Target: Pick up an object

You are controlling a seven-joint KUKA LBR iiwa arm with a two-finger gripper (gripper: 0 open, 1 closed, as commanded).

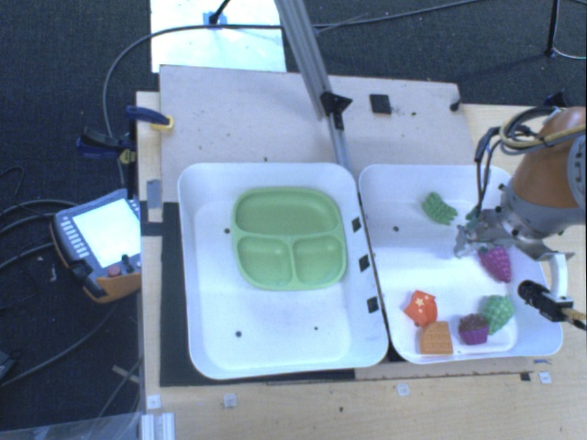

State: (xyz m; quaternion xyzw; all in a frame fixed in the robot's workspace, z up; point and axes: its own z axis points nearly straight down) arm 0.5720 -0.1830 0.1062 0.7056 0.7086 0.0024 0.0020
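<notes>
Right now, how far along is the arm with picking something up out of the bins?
Done: the arm has reached into the right bin, with the gripper low beside the purple grapes. In hand: nothing that I can see between its fingers. Left: the grasp and lift. The grapes, green piece, red-orange toy, orange block, small purple item and green bunch all lie on the bin floor.
</notes>
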